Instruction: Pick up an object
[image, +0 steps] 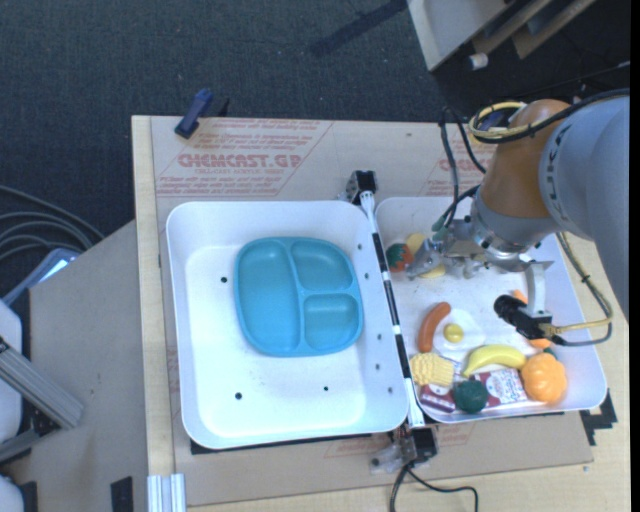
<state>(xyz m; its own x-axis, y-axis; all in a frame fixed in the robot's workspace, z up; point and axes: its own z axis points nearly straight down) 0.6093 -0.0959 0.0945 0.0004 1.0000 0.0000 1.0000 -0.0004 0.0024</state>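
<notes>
My gripper is low in the far left part of the right bin, under the grey and orange wrist. Just left of it lie a small red and green toy and a pale yellow piece. Nearer the front of that bin are a sausage, a fried egg, a banana, a corn cob, an orange fruit, a dark green piece and a red and white packet. What sits directly under the gripper is hidden.
The left bin bears a blue divided plate. A black clip sits at the far end of the wall between the bins. A blue object lies at the bench's far left corner.
</notes>
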